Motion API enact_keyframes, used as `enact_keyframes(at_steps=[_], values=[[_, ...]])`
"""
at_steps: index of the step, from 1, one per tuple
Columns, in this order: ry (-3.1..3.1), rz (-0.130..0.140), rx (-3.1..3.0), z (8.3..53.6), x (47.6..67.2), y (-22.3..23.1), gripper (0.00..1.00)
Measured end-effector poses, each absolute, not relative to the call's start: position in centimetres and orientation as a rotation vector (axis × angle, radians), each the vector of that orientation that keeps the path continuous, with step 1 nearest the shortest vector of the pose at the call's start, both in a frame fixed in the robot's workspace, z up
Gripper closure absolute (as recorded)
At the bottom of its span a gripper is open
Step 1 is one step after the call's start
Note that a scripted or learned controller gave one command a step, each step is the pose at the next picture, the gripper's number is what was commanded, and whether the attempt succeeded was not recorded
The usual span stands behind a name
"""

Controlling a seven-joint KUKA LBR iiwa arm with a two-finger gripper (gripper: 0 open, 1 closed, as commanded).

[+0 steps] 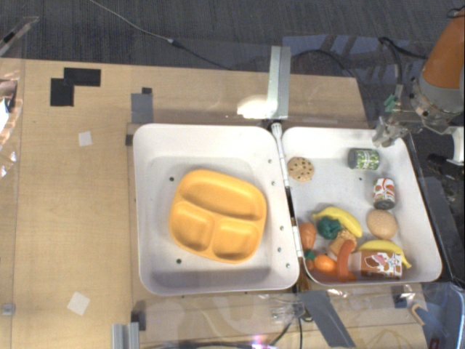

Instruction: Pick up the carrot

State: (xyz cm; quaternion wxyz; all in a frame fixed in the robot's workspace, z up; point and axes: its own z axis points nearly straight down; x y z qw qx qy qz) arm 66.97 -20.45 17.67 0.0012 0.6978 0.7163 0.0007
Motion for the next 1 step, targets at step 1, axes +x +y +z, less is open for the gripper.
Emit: enact_keyframes(at_steps=[1], values=[[2.219,0.013,2.203,26.26,66.57,-20.54,1.0]])
